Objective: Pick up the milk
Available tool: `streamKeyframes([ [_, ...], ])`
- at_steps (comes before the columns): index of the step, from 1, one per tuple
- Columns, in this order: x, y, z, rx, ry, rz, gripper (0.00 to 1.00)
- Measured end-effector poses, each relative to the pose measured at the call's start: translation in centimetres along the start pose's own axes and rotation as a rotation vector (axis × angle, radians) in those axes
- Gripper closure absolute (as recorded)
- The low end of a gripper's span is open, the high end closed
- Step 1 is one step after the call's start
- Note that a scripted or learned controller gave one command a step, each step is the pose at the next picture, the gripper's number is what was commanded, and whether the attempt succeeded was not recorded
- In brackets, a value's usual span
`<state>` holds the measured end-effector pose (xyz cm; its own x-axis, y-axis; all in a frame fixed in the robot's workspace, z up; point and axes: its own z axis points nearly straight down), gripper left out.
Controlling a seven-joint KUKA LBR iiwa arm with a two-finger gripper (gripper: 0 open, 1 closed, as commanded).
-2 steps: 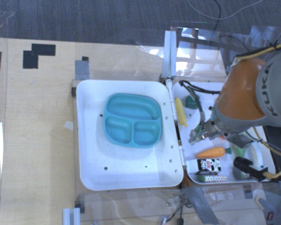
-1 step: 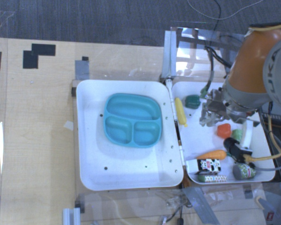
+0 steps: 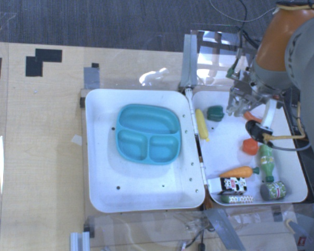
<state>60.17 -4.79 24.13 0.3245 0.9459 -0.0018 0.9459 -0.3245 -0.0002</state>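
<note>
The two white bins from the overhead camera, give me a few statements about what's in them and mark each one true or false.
1. The blue divided plastic tray lies in the left white bin. True.
2. The black-and-white milk carton sits on that tray. False: it lies in the right white bin, near its front edge.
3. The orange carrot lies just behind the carton. True.
4. The two-finger gripper holds the carton. False: it hovers over the bin's far end, near the dark green pepper-shaped toy.
5. The yellow corn cob lies along the right bin's left wall. True.
</note>
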Motion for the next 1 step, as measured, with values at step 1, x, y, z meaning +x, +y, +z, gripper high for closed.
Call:
streamKeyframes([
  [1,-3.38,-1.38,-2.95,-0.002,0.001,0.061,1.00],
])
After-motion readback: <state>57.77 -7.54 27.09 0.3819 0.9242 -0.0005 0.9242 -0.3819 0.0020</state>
